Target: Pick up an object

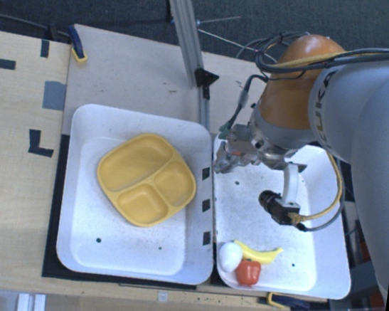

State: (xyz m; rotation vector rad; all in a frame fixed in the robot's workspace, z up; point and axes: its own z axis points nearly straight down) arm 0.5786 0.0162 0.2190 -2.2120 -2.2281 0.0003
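In the right bin (307, 275), three small things lie together at the front left corner: a white egg-shaped ball (229, 257), a yellow banana (261, 253) and a red pepper (248, 272). My gripper (225, 160) hangs over the back left of that bin, close to the wall between the two bins and well behind the three things. The orange wrist band (295, 79) and grey arm rise above it to the right. Nothing shows under the gripper.
The left bin (79, 185) holds a yellow divided plate (147, 178). A black cable fitting (278, 207) with a yellow hose hangs from the arm over the middle of the right bin. A slanted metal pole (187, 28) stands behind the bins.
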